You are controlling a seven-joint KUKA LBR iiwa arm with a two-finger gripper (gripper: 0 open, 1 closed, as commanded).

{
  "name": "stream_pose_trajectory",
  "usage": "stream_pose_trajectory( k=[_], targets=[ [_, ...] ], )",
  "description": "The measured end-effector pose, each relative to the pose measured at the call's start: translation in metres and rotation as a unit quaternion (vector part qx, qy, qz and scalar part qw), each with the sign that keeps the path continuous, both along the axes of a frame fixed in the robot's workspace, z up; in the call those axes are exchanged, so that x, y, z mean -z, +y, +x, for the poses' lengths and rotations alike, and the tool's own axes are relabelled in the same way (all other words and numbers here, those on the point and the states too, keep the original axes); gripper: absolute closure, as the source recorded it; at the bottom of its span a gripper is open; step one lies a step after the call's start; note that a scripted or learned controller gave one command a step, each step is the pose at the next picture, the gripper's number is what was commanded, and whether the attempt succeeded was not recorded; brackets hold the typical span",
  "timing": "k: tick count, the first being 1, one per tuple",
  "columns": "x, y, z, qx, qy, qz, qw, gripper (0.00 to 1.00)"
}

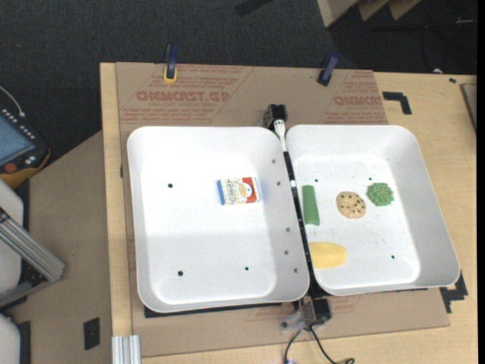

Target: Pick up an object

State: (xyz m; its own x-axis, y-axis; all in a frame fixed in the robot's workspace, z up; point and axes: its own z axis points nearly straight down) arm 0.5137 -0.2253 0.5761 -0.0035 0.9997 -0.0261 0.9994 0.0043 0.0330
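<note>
Yellow piece (328, 255): nearest the lower edge of the frame among the things in the bins; it lies in the right bin (424, 203) at its lower left, against the divide between the bins, long axis roughly left to right.
Green block (310, 205): just above the yellow piece, beside the same divide; long axis runs up and down the frame, tilted very slightly.
Cookie (351, 204): round, tan with dark specks, near the middle of the right bin, to the right of the green block and apart from it.
Green floret (380, 195): a bumpy round green thing just to the upper right of the cookie, close to it; whether they touch I cannot tell.
Small carton (238, 191): blue, white and red, alone in the left bin (151, 226), a little above and right of its centre; long axis left to right, slightly tilted.
Tabletop (121, 89): a brown board with red lettering carries both bins; two blue clamps (171, 63) grip its upper edge.
Jaws: their state cannot be told from this view.
</note>
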Motion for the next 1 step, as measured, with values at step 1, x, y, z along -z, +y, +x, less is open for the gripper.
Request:
stream_pose_trajectory(
  k=[1],
  targets=[
    [-0.0108, -0.0001, 0.0006, 0.000, -0.002, -0.0017, 1.0000, 1.00]
  ],
)
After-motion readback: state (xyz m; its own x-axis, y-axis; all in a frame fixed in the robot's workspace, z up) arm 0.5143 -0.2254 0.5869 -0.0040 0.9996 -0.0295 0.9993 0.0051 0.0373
